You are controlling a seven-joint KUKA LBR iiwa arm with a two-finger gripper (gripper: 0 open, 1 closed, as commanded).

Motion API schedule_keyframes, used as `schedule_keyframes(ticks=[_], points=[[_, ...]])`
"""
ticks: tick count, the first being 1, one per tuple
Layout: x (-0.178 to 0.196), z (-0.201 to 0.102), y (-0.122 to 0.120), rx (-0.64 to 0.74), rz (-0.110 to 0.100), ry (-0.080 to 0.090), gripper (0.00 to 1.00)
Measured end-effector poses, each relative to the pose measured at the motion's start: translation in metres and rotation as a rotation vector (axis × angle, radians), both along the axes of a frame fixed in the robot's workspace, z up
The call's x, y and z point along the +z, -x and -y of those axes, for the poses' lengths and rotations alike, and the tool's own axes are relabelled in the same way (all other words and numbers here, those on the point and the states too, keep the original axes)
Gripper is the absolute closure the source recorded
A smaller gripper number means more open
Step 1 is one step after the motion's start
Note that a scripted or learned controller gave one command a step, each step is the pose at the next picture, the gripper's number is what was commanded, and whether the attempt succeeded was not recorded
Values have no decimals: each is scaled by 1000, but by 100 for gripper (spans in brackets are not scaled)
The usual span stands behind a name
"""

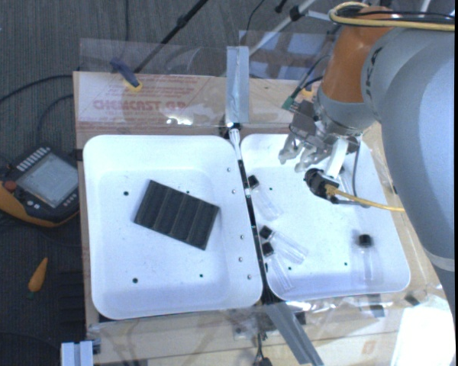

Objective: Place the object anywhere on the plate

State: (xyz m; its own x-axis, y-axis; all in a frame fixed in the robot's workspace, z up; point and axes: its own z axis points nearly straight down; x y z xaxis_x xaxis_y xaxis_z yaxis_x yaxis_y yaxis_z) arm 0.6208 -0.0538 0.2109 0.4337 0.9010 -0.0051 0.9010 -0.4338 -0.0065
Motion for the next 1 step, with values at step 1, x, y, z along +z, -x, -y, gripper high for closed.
schedule_keyframes(ticks=[1], points=[[6, -73, -16, 127, 0, 1, 100]])
